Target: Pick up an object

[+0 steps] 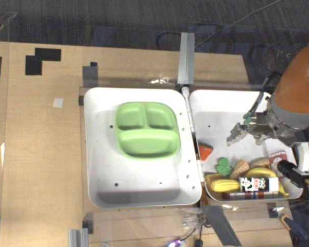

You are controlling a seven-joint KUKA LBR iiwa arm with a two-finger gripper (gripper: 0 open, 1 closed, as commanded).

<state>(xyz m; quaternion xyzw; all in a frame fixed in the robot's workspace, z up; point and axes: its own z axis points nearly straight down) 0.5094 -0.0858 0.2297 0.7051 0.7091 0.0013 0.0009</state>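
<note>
My gripper hangs over the middle of the right bin, above its bare floor, with nothing seen in it. Below and to its left lie a small red and orange piece and a green toy. Along the bin's front edge are a tan piece, a yellow banana, a second banana and a dark box with a white label. A red and white packet lies under the wrist.
The left bin holds a green divided plate. A metal post stands at the back between the two bins. The arm's orange band looms over the right bin's right side.
</note>
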